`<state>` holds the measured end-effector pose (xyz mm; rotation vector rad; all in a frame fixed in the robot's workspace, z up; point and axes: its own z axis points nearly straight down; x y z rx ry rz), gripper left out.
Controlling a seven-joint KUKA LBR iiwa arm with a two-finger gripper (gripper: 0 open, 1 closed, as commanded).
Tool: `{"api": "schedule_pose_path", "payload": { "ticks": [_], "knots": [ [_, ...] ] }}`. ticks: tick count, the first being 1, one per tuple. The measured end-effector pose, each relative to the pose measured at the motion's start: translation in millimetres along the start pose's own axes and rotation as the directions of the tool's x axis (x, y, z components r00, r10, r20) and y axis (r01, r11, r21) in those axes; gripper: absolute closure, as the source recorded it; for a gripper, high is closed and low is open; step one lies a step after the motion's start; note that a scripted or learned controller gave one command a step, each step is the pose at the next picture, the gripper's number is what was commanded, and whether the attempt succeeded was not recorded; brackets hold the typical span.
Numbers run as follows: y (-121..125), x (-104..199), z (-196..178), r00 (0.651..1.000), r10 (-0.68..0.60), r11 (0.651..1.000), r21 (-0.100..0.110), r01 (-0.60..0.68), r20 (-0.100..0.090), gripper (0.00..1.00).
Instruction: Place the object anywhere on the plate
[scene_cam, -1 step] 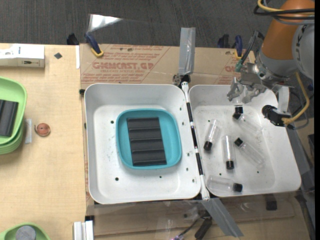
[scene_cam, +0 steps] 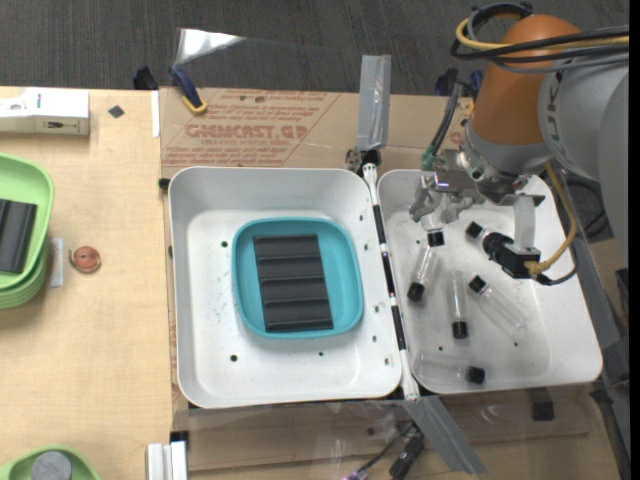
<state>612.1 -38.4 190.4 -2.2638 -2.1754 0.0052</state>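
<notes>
Arm [scene_cam: 530, 88] low over right bin [scene_cam: 560, 358]

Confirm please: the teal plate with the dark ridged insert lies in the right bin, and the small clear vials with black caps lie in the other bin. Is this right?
Not quite. The camera view shows the teal plate with its dark ridged insert in the left bin, not the right one. The clear vials with black caps lie in the right bin.

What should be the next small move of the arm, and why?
Probably a short descent onto the vial lying just below the gripper in the right bin. The gripper hangs over that bin's upper left part with nothing visibly in it, and the plate in the left bin has no vial on it.
</notes>
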Motion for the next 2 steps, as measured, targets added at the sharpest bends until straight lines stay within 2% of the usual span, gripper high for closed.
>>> {"api": "schedule_pose_path", "payload": {
  "ticks": [1,2],
  "knots": [
    [-52.3,106.7,-0.1,0.999,-0.048,0.999,0.000,0.048,0.001,1.00],
    [-52.2,106.4,-0.3,0.999,-0.047,0.999,-0.001,0.047,0.001,0.00]
  ]
}}
